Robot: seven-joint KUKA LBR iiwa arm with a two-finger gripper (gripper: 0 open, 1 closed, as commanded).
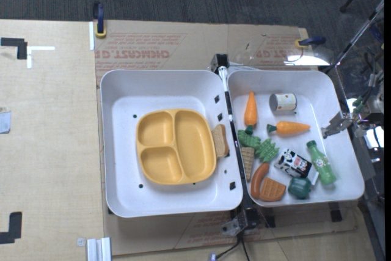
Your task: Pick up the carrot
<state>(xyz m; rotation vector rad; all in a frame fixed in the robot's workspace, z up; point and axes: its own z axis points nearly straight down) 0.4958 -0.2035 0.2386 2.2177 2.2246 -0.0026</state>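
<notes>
Pincer (339, 125) at right bin (342, 192) rim, state indeterminable. Advisable: descend over lying carrot (293, 128), jaws straddling body, avoiding can (283, 102).

Robot lab bench (49, 150): clamped cardboard sheet (183, 46), two white bins (116, 180), toy food, cables.

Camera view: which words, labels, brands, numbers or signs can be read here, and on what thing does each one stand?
Red printed lettering on the cardboard sheet behind the left bin: seen upside down and blurred, too unclear to quote.
More red lettering on the cardboard behind the right bin: too blurred to read.
Small black-and-white carton in the right bin: cow-pattern print, no legible words.
Green bottle: pale label, unreadable.
</notes>
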